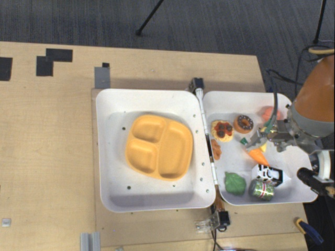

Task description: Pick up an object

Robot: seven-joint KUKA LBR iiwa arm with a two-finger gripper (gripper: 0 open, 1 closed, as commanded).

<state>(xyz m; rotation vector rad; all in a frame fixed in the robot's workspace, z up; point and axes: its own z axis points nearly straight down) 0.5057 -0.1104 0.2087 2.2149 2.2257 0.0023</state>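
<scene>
The right bin (282, 101) holds several small toys. Among them are a pizza-like piece (222, 130), a donut (243, 123), a pink item (267, 112), an orange carrot-like piece (257, 155), a green lump (235, 183), a green can (261, 190) and a black-and-white item (270, 174). My gripper (260, 139) hangs low over the middle of this bin, just above the orange piece and right of the donut. Nothing shows clearly in its grasp. The arm's body hides the bin's right side.
The left bin (112, 140) bears a yellow divided plate (158, 146). A small brownish item (215, 150) lies by the rail (205, 135) between the two bins. The wooden bench (47, 156) spreads to the left.
</scene>
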